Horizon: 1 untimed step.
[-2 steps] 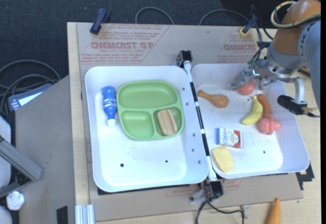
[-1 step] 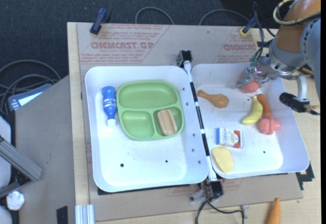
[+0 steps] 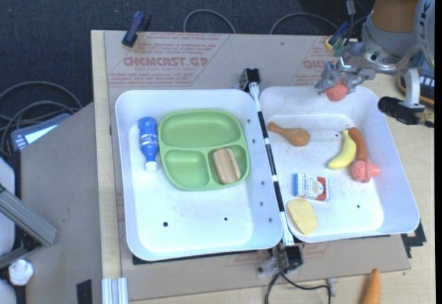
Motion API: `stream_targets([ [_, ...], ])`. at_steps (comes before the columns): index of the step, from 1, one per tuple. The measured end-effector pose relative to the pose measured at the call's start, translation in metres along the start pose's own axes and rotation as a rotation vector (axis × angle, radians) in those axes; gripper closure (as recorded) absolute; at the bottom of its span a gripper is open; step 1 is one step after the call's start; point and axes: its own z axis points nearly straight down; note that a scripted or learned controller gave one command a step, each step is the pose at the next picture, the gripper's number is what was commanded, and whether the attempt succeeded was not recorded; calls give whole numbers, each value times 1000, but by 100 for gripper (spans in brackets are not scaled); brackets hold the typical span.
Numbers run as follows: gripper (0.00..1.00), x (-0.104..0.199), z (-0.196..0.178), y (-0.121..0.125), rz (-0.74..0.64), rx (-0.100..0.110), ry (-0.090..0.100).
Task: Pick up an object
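Camera view: we watched the tool (image 3: pixel 338 86) clenched on a small salmon-pink toy (image 3: pixel 337 92), lifted over the right bin's (image 3: pixel 397 185) far edge.

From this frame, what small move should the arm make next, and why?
Probably lift a little straight up. The gripper sits above the far rim of the right bin with a small red object at its fingers, apparently between them. A short raise would show whether the grasp holds, well clear of the banana and drumstick.
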Motion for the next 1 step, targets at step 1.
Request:
stream_targets([
  [1,100,62,-20,-45,0,4,1],
])
